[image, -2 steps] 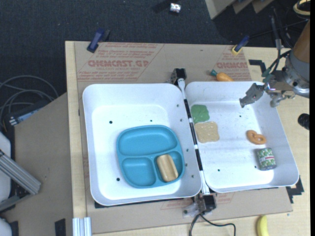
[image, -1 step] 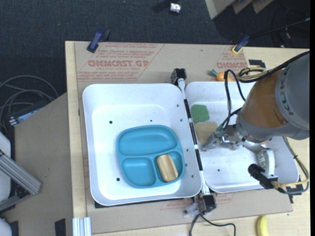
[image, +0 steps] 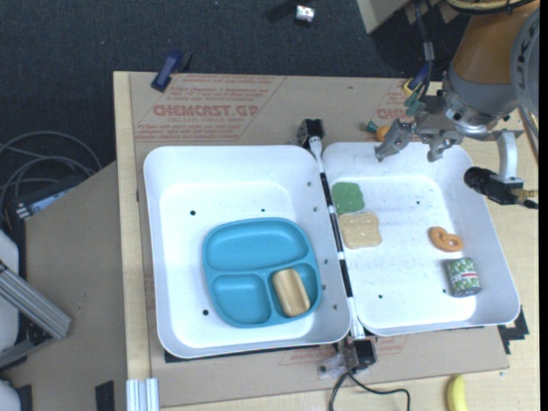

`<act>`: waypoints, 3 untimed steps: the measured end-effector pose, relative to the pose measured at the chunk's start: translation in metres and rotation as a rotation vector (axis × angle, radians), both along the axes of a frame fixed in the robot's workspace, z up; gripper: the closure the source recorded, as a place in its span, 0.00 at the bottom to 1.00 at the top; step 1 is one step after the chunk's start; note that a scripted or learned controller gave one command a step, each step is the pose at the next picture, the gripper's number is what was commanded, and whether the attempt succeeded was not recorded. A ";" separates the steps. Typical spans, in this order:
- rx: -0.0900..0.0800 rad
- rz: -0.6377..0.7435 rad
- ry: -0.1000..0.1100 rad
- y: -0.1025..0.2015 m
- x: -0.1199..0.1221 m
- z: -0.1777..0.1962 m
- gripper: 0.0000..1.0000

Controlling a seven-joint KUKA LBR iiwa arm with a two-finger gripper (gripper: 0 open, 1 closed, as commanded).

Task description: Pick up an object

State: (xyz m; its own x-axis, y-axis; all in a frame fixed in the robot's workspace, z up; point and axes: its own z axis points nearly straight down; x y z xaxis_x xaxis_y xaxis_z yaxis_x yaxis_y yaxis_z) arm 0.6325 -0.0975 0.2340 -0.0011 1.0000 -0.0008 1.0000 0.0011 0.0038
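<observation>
My gripper (image: 413, 145) hangs over the back rim of the right bin (image: 402, 319), its two fingers spread open with nothing between them. In that bin lie a green flat piece (image: 348, 198), a tan square piece (image: 360, 229), an orange pretzel-shaped piece (image: 445, 240) and a green patterned can (image: 463, 276). All of them sit nearer the camera than the gripper. The left bin (image: 171, 187) holds a blue divided tray (image: 248, 251) with a tan bread-like roll (image: 290, 290) in its lower right compartment.
The bins rest on a cardboard sheet (image: 214, 105) on the bench. A black clamp (image: 312, 132) sits at the back where the bins meet. A blue item (image: 170, 69) lies at the sheet's back left, and cables (image: 43, 178) run along the floor at left.
</observation>
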 end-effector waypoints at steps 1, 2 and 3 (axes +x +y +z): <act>0.001 -0.002 0.006 -0.012 -0.080 -0.080 0.00; -0.001 -0.001 0.001 -0.047 -0.028 -0.028 0.00; 0.001 0.000 0.005 -0.001 -0.034 -0.133 0.00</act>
